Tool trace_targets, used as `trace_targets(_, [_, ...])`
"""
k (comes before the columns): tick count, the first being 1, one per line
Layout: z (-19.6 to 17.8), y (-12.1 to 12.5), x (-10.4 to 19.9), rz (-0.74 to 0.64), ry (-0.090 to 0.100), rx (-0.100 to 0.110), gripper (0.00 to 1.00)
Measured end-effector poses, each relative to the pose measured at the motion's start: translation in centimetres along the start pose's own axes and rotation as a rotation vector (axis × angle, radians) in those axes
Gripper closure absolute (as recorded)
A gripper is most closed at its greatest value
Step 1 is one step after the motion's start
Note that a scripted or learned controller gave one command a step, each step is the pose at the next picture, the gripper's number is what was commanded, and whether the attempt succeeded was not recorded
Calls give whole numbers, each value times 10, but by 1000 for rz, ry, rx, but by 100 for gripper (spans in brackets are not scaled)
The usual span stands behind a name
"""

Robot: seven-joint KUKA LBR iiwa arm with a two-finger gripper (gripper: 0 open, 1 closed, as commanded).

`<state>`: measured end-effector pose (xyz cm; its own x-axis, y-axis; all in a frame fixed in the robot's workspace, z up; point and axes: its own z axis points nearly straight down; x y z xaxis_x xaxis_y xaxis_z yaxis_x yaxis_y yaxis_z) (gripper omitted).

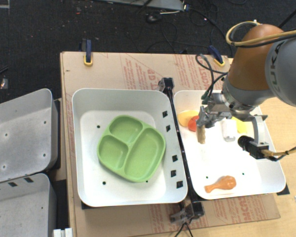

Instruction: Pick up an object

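Just left of the pincer (214, 132) lies a red-and-yellow toy (189, 120).

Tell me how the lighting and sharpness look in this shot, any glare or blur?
Camera view: even overhead light, soft shadows beside the green plate and under the arm; the white bins are bright but keep detail; faint sheen on the arm's orange band; the gripper and the small items under it look slightly soft; the dark floor loses detail.

Smooth, matt green plastic is seen on the divided plate (132, 148); the white bins (84, 107) look like smooth plastic, the desk (133, 68) like printed cardboard.
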<state>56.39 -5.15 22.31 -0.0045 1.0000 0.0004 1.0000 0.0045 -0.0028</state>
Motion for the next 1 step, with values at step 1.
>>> trace_targets(1, [5, -30, 47, -2, 1, 1, 100])
